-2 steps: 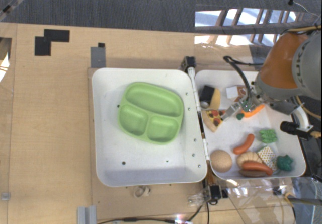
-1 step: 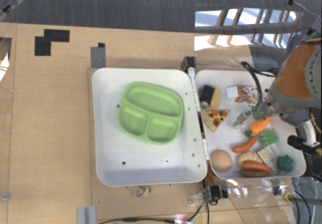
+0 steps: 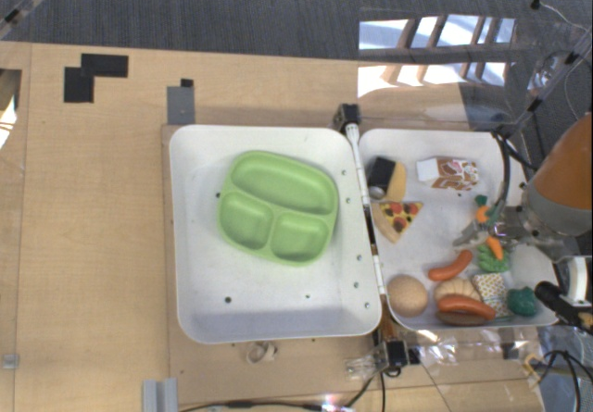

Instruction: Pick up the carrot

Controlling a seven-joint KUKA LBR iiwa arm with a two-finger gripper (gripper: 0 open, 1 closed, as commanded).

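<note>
The wooden worktop (image 3: 93, 243) carries two shallow white bins side by side. The left bin (image 3: 199, 308) is the bigger patch of white, and in it lies a green divided plate (image 3: 277, 206), set slightly askew, with one long compartment and two smaller ones.

The right bin (image 3: 435, 146) holds a crowd of toy foods. The arm (image 3: 563, 181), grey with an orange band, reaches in from the right over this bin's right side.

Along the near edge lie a round tan bread roll (image 3: 407, 293), a hot dog in a bun (image 3: 463, 301), a patterned white wedge (image 3: 490, 288) just beside the bun, and a dark green broccoli piece (image 3: 522, 301) at the right corner. A loose red sausage (image 3: 450, 265) lies aslant above the bun. Toward the left wall sit a pizza slice (image 3: 399, 218) and, above it, a black and yellow piece (image 3: 386, 178). A small printed carton (image 3: 449, 172) lies near the far wall.

The tool (image 3: 484, 232) hangs low at the middle right of the bin. The carrot (image 3: 490, 236), small, orange with green leaves, sits right at the tool's tip, partly hidden by it. Whether the tool is spread or closed, and whether it grips the carrot, I cannot tell.
</note>
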